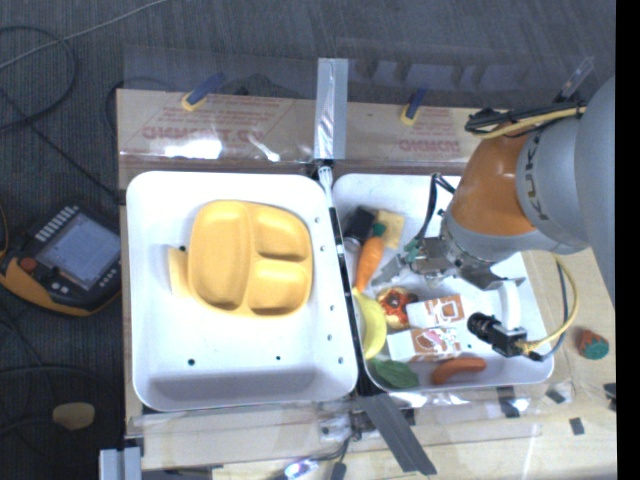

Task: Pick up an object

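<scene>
The right bin (530,298) holds a heap of toy food. An orange carrot (369,260) lies at its left, with a yellow banana (372,326) below it and a green piece (397,374) at the front. A small red and orange item (395,300) sits mid-bin beside white cartons with red print (436,313). A red sausage (459,369) lies along the front wall. A black item (358,223) and a pale yellow piece (388,226) are at the back left. My gripper (415,260) reaches down into the bin just right of the carrot, above the heap.
The left bin (150,348) holds a yellow compartment tray (248,256). The grey arm with its orange band (490,193) covers the right bin's back right. A black plug on a yellow cable (492,331) hangs over the bin's right side. A handheld pendant (68,256) lies on the floor at left.
</scene>
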`<state>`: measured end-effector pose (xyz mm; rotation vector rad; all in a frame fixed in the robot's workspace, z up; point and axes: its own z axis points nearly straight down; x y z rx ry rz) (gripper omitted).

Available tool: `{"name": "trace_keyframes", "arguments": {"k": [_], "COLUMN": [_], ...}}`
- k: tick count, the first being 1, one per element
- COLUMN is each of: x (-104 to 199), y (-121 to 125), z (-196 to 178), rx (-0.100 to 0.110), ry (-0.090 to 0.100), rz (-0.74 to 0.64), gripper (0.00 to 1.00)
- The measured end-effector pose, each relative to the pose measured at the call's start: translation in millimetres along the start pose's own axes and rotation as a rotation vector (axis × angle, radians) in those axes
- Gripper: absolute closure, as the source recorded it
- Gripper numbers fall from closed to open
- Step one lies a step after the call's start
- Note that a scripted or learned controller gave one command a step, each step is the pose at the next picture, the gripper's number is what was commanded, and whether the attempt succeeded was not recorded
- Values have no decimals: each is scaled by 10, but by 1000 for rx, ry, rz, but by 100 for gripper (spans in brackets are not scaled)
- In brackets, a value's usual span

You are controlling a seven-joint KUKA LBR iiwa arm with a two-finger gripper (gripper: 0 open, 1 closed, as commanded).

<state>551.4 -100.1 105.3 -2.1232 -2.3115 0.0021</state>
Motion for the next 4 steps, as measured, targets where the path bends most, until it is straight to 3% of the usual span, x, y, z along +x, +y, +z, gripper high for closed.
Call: {"name": "trace_keyframes", "arguments": {"k": [1, 2, 3, 4], "x": [-46, -88, -96, 673], "y": [370, 965, 979, 698], "z": [156, 164, 56, -778], "rx": [-10, -4, -9, -1], "ry": [-1, -4, -10, -1], "rz": [151, 180, 179, -221], "gripper": [0, 0, 100, 100]}}
